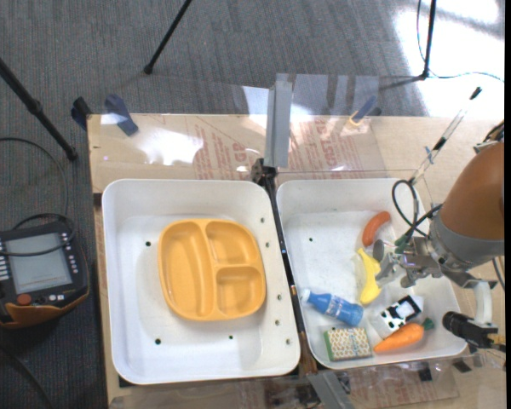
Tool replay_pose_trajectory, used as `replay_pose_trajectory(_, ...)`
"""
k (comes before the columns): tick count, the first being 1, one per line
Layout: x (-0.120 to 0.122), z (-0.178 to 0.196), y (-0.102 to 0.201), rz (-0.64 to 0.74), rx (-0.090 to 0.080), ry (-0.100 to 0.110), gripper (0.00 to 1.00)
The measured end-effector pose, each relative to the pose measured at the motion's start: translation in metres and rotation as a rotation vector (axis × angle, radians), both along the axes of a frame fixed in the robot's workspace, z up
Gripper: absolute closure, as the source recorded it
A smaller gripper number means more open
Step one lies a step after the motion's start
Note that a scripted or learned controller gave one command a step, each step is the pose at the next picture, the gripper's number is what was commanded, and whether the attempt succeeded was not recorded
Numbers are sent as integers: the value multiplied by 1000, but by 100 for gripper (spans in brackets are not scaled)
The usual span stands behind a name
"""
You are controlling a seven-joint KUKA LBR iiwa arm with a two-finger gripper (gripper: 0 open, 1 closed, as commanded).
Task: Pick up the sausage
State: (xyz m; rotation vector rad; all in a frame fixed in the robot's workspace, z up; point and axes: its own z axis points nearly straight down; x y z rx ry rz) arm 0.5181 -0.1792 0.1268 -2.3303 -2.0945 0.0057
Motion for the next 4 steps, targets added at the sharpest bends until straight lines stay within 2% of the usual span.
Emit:
replay_pose_trajectory(1,0,0,0,-1,-1,-1,0)
replay_pose_trajectory(2,26,69,11,185,-1,-4,0)
replay_pose_trajectory(3,103,27,-7,101,-2,-3,0)
replay_pose_trajectory(4,127,-43,-12,201,8,-4,0)
